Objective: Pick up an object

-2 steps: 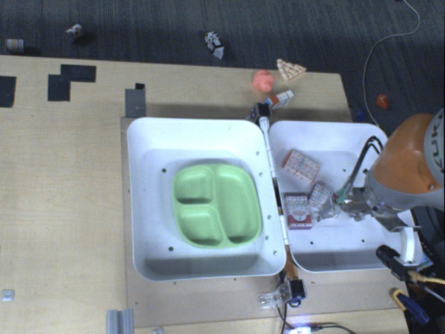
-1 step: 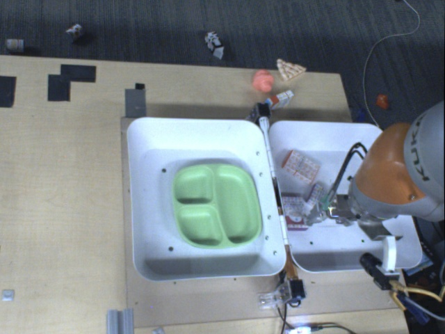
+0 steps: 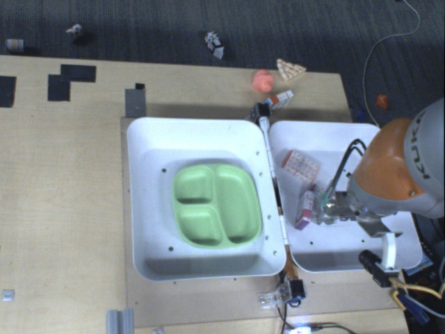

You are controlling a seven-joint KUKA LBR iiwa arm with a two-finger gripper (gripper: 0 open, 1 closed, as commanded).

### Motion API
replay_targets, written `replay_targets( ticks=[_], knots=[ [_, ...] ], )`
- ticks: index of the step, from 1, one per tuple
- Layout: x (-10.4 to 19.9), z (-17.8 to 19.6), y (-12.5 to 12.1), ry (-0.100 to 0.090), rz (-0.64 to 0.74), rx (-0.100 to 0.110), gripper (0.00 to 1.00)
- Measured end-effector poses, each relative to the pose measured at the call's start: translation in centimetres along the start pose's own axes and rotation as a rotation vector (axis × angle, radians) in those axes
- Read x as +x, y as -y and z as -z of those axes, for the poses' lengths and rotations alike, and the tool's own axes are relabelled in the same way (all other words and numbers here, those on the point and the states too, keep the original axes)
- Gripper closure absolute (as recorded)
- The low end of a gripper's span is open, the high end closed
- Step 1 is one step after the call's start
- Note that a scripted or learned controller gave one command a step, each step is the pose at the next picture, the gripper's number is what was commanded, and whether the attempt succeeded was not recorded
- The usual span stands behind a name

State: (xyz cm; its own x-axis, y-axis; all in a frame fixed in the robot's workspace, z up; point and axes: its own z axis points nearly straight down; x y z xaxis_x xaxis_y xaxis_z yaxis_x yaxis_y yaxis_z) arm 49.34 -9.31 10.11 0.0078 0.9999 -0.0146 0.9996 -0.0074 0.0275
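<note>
In the right bin (image 3: pixel 327 252) my gripper (image 3: pixel 321 209) hangs low, coming in from the right under the orange band of the arm. Right at its tip, on the left, lies a small purple and pink object (image 3: pixel 304 211); the gripper touches or nearly touches it, and I cannot make out whether anything sits between the fingers. A pale pink waffle-patterned block (image 3: pixel 300 165) lies further back in the same bin, apart from the gripper. The left bin (image 3: pixel 149 186) holds a green divided tray (image 3: pixel 215 204) in its middle.
Behind the bins on the bench lie a pink ball (image 3: pixel 263 81), a wedge-shaped pastry toy (image 3: pixel 290 69) and a small red and white piece (image 3: pixel 281 100). A grey block (image 3: pixel 135 102) stands at the left bin's far corner. Small bits litter the dark floor beyond.
</note>
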Motion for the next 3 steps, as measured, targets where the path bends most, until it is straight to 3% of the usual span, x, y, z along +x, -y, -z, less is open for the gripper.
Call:
replay_targets(
  ticks=[1, 2, 3],
  knots=[
    [0.0, 0.0, 0.0, 0.0, 0.0, 0.0, 0.0],
    [0.8, -1.4, 0.5, -0.01, 0.006, 0.016, 0.0],
    [0.9, -0.2, 0.2, -0.01, 0.008, 0.01, 1.0]
  ],
)
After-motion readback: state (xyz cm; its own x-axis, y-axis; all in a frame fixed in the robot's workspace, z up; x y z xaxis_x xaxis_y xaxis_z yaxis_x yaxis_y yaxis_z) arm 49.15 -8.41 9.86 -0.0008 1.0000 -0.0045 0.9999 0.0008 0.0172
